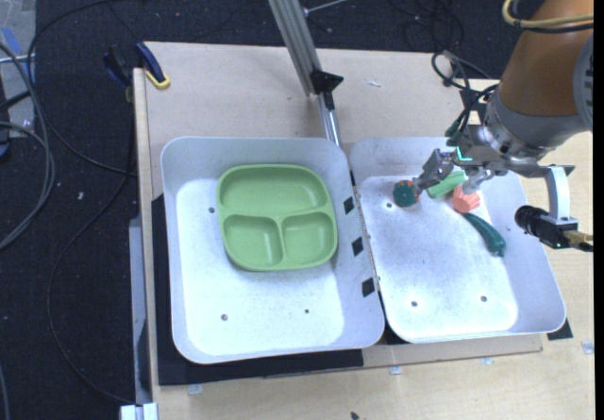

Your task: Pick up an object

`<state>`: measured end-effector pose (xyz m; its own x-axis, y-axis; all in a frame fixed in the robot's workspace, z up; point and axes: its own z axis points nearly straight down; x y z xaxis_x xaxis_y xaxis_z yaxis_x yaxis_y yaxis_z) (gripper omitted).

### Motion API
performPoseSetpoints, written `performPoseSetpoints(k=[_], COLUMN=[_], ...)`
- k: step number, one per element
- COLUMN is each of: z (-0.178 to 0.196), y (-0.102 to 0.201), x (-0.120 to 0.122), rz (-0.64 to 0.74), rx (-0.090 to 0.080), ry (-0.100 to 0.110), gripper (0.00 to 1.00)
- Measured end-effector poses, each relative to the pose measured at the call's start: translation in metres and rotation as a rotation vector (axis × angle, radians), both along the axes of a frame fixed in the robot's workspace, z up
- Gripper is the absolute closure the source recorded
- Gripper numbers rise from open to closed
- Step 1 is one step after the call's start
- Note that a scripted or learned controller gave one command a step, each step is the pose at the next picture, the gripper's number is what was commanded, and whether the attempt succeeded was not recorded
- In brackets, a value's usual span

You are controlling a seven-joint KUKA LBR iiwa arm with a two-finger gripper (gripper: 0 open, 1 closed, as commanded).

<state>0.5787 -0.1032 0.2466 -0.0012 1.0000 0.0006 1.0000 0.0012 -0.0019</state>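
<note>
I saw small objects bunched in the right bin's [453, 295] far corner: a dark green ball [406, 193], a light green piece [442, 187], a pink block [465, 201], a green tool [488, 232]. The gripper [456, 169] hung right over them; grip unreadable. Left bin [255, 314] held a green divided plate [278, 217]. Tan bench [236, 88], dark cabled floor [66, 78] around.

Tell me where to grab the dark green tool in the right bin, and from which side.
Judging by its pose, take the dark green tool across its narrow middle, from straight above. It lies flat and slanted on the right bin, its lower end free of the pink piece nearby.
</note>
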Motion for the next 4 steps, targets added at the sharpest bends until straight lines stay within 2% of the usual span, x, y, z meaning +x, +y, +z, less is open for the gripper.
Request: performPoseSetpoints(k=[1,2,4], z=[0.001,-0.053,-0.152], y=[0.0,0.01,0.012], x=[0.0,0.003,0.006], rz=[0.0,0.001,-0.002], rx=[0.0,0.0,0.0], ry=[-0.001,0.003,0.003], gripper=[0.0,0.0,0.0])
